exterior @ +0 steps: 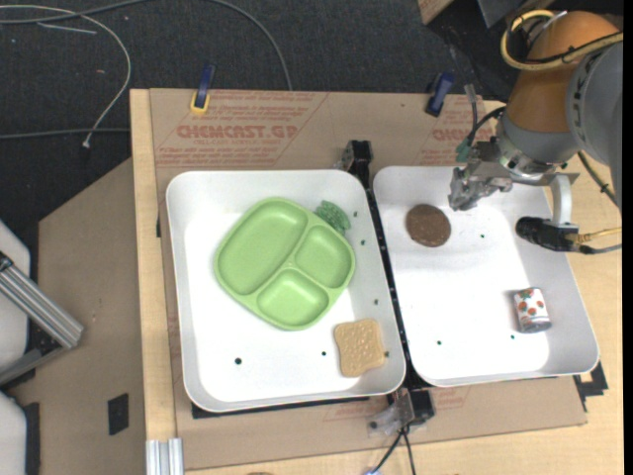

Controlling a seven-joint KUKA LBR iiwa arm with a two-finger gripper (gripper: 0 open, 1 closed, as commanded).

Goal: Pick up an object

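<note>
Two shallow white bins sit abreast: the right bin (554,349) holds a round brown cookie (428,225), just left of the claw (463,202), whose grip cannot be told.

Brown bench (287,127), left white bin (193,295), right white bin (465,334) side by side

The arm (569,77) runs out past the top and right edges, so its upper links are cut off. The gripper (465,198) is small and dark against the right bin (475,354); its fingers blur together (open or closed cannot be told). A green scrap (334,215) sits partly hidden behind the plate's (285,263) rim, and its kind is unclear. The print on the small box (532,310) is too small to read. The metal rail (35,305) is cropped at the left edge.
</note>
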